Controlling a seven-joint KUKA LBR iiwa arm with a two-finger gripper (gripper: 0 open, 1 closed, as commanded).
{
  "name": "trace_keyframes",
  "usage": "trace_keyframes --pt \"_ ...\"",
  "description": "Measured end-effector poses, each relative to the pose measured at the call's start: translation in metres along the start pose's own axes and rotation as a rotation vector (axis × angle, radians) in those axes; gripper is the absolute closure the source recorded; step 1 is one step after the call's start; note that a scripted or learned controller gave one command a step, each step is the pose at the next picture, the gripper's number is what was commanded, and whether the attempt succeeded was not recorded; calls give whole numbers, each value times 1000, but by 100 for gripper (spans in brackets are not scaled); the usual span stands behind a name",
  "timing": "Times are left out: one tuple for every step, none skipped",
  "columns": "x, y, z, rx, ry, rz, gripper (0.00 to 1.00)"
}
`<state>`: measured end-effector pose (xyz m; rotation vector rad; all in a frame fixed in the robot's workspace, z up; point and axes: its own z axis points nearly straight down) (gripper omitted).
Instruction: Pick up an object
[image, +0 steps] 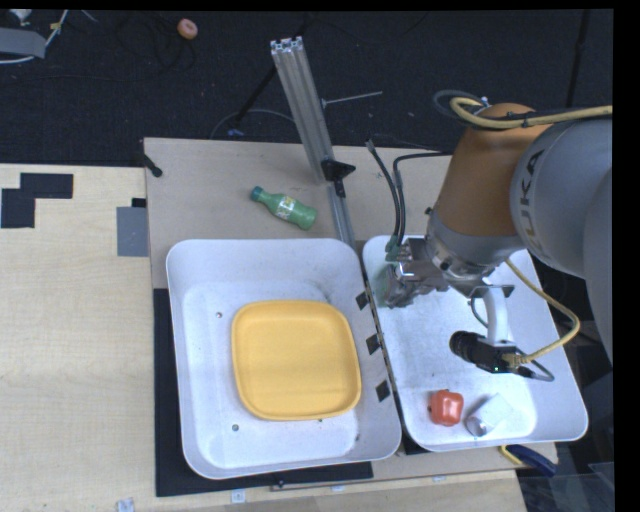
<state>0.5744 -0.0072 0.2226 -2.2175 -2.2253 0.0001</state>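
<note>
From the camera view, the pincer (400, 285) hovers low at the right white bin's (560, 420) upper-left corner; whether it is released or clenched I cannot tell. A small red rounded object (446, 406) lies near the bin's front edge, beside a small grey piece (478, 420). A good grasp likely means travelling toward the front, centring above the red object, then descending straight.

Bench (220, 195): tan board top, pale wood surface adjoining at 9 o'clock. Two shallow white bins side by side on it: left bin (190, 300) larger, right bin (560, 400) at 3 o'clock of it, walls touching. Black mat (162, 400) under left bin, edge showing at 9 and 6 o'clock. Green bottle (284, 207) lying on its side on bare board at 12 o'clock of left bin. Aluminium rail (305, 105) slanting up at 12 o'clock, near bottle.
</note>
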Motion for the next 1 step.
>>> trace_keyframes --pt "54 15 -5 1 1 1 100"
